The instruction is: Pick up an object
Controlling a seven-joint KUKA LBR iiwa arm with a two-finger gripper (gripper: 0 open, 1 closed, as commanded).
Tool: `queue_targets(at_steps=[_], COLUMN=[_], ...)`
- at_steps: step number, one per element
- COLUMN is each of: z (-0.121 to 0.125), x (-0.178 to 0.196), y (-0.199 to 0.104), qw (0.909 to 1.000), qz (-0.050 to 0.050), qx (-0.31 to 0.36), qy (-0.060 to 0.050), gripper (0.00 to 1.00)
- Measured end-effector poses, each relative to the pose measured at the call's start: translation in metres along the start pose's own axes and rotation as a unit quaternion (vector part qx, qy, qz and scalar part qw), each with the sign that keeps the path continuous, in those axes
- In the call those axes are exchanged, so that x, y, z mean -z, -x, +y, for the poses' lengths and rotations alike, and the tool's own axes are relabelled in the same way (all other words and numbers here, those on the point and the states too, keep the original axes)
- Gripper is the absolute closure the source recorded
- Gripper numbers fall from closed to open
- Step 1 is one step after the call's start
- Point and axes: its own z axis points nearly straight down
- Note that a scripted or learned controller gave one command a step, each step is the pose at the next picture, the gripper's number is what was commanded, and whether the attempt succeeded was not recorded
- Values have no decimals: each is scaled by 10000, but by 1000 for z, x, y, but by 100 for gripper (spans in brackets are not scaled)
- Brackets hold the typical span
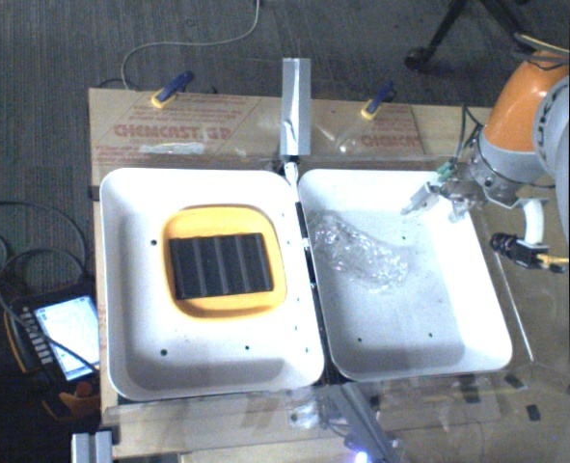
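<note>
Likely a robotics lab. A clamped board (265,128) carries two white bins (130,355) on grey carpet (72,27). Loose cables (34,230) and an office chair base (468,8) lie nearby.

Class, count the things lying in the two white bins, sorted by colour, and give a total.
Yellow and black: 1, the tray in the left bin
Clear: 1, the crumpled plastic wrap in the right bin
Total: 2

Crinkly clear film (357,249), prob. plastic; matt white bins (130,355); glossy yellow tray (183,225).
</note>
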Motion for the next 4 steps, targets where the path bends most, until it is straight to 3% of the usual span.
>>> queue_targets(at_steps=[1,2,3,4], z=[-21,-89,-66,-31], x=[109,89,50,92], y=[-13,-118,-106,-38], qw=[9989,9969,9918,9783], qz=[2,18,19,-4], qx=[-471,-792,-1274,-2073], qy=[-3,-20,-23,-14], gripper=[0,0,0,0])
